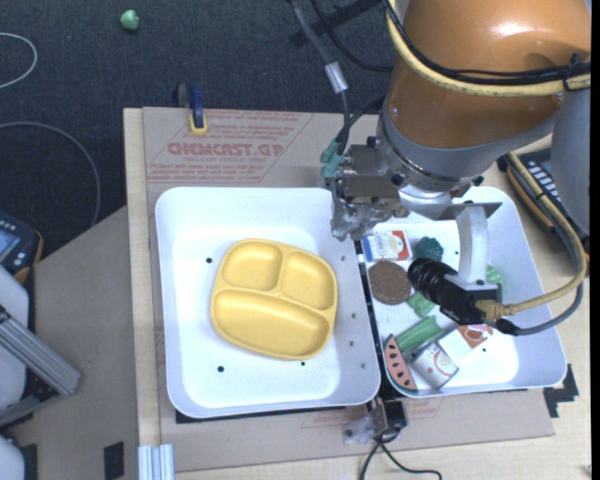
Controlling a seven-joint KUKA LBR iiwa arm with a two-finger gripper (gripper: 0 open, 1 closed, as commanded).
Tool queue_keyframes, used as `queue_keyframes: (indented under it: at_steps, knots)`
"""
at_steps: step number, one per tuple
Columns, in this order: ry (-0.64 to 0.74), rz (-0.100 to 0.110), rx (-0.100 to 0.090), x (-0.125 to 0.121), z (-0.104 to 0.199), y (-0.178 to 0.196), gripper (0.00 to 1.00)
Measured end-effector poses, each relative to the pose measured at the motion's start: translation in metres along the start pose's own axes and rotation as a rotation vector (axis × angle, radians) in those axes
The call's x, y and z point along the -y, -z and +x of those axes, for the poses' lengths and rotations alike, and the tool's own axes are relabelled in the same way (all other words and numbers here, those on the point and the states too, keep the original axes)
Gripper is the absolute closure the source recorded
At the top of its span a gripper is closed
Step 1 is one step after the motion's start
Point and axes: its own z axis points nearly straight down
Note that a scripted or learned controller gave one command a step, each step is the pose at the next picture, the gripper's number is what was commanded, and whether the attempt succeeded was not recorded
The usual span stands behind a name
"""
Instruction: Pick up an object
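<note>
Floor's a dark carpet (84, 84), with a thin white cable (89, 159) looping across it on the left and a tiny green ball (130, 18) at the far left. The bench is topped with brown cardboard (230, 145) printed in red, a blue-and-yellow clamp (196, 108) on its far edge.

Arm (487, 84) cut off by top edge, hiding right bin (534, 281) back half.
</note>
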Motion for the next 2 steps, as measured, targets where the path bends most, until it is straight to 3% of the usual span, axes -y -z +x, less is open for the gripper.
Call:
queue_keyframes:
  at_steps: [2]
  knots:
    - [-0.003,0.001,0.003,-0.001,-0.002,0.017,1.00]
